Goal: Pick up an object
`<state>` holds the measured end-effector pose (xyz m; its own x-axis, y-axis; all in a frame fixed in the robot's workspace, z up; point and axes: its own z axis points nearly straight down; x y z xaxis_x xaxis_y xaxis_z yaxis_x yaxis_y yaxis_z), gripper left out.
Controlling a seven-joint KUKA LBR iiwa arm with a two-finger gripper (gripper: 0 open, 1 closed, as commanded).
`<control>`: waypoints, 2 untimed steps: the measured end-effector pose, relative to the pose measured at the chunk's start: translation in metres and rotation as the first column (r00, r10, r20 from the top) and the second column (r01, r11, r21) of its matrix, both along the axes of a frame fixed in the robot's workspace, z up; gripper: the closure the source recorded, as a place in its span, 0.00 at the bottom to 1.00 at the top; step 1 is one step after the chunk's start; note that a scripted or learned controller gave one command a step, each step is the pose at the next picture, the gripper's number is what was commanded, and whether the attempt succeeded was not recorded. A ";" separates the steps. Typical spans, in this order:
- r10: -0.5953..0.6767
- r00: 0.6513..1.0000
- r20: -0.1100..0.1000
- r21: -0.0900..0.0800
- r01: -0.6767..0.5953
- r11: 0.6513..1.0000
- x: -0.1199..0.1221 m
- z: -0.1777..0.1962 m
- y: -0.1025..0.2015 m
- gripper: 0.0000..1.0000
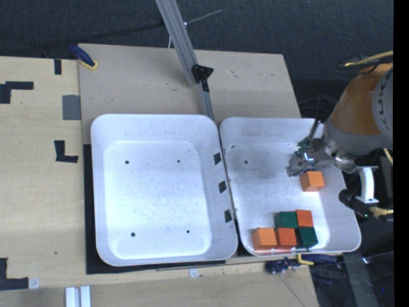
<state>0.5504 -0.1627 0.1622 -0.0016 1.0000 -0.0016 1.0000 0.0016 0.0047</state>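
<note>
Claw low over a lone orange block, pick not yet made.

The claw [305, 164] hung in the right bin [255, 139], toward the right of the frame, just above a single orange block [312, 181]; whether it touched the block, or stood apart or together, I cannot tell. The block seemed to rest on the bin floor, so gripping and lifting remained. More blocks [287, 229] clustered at the lower right.

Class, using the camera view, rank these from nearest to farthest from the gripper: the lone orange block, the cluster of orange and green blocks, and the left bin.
1. The lone orange block, right beside the gripper in the right bin.
2. The cluster of blocks, at that bin's near edge.
3. The left bin, across the divide.
</note>
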 end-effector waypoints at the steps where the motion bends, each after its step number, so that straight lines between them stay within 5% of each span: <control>1: 0.000 1.000 -0.001 0.000 0.000 1.000 0.000 0.043 -0.004 1.00; 2: 0.000 1.000 0.001 -0.001 0.000 1.000 0.000 0.105 -0.011 1.00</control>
<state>0.5505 -0.1734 0.2671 -0.0016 1.0000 -0.0026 1.0000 0.0016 0.0060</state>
